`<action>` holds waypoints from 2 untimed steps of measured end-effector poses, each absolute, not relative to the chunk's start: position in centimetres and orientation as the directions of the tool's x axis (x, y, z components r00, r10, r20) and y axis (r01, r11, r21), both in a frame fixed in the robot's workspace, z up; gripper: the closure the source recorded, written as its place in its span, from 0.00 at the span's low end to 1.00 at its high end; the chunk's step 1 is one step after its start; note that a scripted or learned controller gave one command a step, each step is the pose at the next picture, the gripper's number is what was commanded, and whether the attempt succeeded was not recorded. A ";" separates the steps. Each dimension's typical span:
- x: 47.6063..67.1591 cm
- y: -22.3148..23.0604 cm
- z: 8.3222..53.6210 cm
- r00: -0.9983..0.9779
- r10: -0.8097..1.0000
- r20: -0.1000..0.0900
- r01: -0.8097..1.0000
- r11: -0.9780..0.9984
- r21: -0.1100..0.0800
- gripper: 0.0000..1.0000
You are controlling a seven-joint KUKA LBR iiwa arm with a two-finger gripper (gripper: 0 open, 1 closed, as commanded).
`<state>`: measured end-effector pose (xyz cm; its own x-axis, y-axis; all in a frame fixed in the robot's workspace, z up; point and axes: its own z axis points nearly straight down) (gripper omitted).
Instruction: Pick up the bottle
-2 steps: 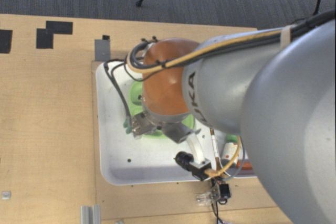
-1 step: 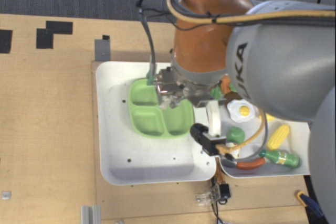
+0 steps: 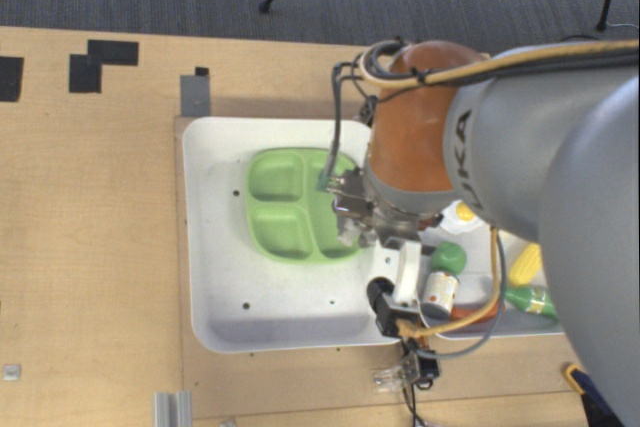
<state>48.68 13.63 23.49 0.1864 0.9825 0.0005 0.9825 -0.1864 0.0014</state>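
The bottle (image 3: pixel 527 300), green with a yellow part at its upper end, lies on its side at the right of the view, just beside the right edge of the white bin (image 3: pixel 215 215) and partly covered by the grey arm (image 3: pixel 560 175). It is not between any fingers that can be seen.

A small green round object (image 3: pixel 449 258) sits just left of the bottle, and a small white cylinder with a reddish end (image 3: pixel 439 290) lies below that, close to the bin's lower right corner.

The gripper (image 3: pixel 352 211) is hidden beneath the orange band (image 3: pixel 415 130) and the wrist hardware; whether its jaws are apart or together cannot be told. The wrist stands over the right edge of the green divided tray (image 3: pixel 285 205), which rests flat in the middle of the white bin.

Black and orange cables (image 3: pixel 400 315) hang from the wrist across the bin's lower right rim onto the wooden bench (image 3: pixel 90 265).
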 end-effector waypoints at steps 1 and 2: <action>48.7 19.0 23.7 -0.032 0.999 0.001 0.999 0.032 0.001 1.00; 48.6 23.3 20.4 -0.047 0.999 0.001 0.999 0.047 -0.001 1.00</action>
